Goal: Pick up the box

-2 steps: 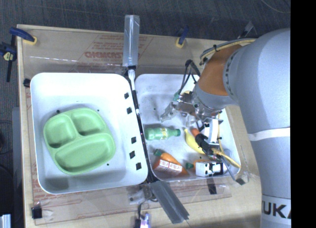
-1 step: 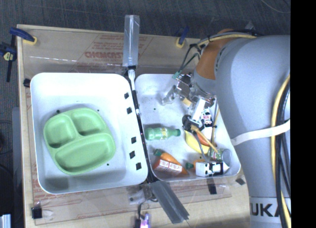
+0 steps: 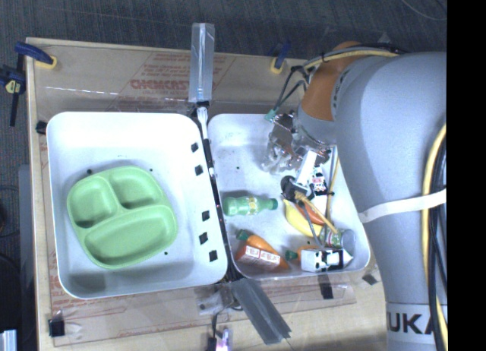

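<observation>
A small white box with black markings (image 3: pixel 320 260) lies at the near right corner of the right bin (image 3: pixel 228 140). To its left lies an orange packet with a label (image 3: pixel 260 254). My gripper (image 3: pixel 275 161) hangs over the far middle of the right bin, well away from the box. It looks open, with nothing between its fingers. The grey arm reaches in from the right and covers the bin's right rim.
A green bottle (image 3: pixel 247 206) lies across the right bin's middle, with a yellow banana (image 3: pixel 298 219) to its right. A silver can (image 3: pixel 347 239) sits by the box. The left bin (image 3: pixel 61 133) holds a green divided tray (image 3: pixel 121 214).
</observation>
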Controlling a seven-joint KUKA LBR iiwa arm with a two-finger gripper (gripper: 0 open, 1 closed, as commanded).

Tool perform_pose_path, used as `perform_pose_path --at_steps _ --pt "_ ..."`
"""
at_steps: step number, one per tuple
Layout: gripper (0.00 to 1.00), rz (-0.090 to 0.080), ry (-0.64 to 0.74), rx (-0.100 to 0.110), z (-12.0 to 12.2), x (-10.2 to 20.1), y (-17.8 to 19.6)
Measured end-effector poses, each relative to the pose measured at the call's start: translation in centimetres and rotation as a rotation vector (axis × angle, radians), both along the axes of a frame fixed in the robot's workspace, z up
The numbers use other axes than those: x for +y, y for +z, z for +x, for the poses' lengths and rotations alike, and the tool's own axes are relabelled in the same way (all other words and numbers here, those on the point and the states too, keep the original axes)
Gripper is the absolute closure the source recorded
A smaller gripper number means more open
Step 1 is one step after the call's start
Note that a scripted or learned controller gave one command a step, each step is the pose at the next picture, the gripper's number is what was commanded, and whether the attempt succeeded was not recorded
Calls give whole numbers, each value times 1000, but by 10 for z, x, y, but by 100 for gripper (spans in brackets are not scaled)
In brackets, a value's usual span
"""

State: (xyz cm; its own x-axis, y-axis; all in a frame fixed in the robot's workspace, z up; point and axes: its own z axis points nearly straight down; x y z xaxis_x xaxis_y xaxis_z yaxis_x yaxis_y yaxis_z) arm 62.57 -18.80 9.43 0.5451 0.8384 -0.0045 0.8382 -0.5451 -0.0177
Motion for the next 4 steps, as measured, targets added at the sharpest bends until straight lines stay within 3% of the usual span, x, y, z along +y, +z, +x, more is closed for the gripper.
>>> perform_pose_path --at_steps 1,2,3,4 --pt "0 1 1 1 0 1 0" --pt "100 2 11 8 0 2 6" --pt "100 -4 5 -10 16 -7 70" --pt "0 -3 6 -9 16 -7 70"
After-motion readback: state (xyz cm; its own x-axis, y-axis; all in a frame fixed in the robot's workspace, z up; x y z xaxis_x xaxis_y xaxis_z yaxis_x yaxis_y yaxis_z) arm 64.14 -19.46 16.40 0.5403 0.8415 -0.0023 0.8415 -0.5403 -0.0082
